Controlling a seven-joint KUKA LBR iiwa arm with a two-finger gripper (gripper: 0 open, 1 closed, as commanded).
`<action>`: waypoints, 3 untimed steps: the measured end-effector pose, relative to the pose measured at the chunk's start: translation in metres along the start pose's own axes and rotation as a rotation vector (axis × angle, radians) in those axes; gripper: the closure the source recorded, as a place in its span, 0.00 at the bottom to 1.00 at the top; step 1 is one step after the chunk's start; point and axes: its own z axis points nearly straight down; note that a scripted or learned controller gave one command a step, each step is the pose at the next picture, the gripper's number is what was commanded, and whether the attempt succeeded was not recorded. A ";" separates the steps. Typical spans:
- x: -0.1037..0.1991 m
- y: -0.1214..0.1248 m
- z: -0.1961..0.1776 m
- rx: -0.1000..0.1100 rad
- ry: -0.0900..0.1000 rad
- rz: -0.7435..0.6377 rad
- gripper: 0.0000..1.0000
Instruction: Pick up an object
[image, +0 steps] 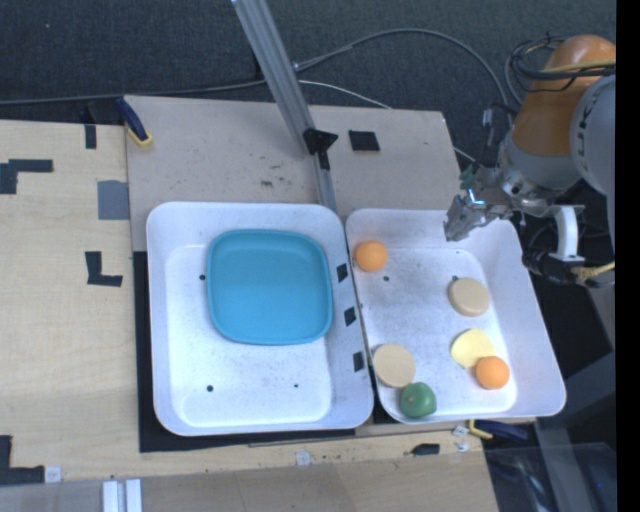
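Bins sit side by side on the bench, long edges touching. Left bin (170, 300): one blue square plate (268, 285), lying flat, toward the far side and nearer the right wall than the left. Near half of that bin is bare floor with a few dark specks.

Right bin (535, 330) holds the loose items. Going left to right:
- small orange ball (370, 256), far-left corner, close to the left wall
- tan disc (394, 364), near-left area, just beside the left wall
- green ball (417, 399), touching the near edge of that disc, at the near rim
- second tan disc (468, 296), mid-right, well apart from the first
- yellow piece (470, 346), nearer the front than that disc
- second orange ball (491, 372), touching the yellow piece's near-right edge

Gripper (455, 232) is over the far rim of the right bin, near its far-right corner, tips pointing down and slightly left. Nothing between the fingers. Jaw opening: cannot tell, tips read as one dark blob at this resolution. Closest item is the second tan disc, clear of the tips. Grey arm with orange band comes in from the right.
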 end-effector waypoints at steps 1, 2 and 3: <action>0.000 0.001 -0.051 0.000 0.000 0.000 1.00; 0.053 -0.013 -0.039 0.005 0.002 -0.003 1.00; 0.104 -0.021 -0.024 0.005 0.002 -0.004 1.00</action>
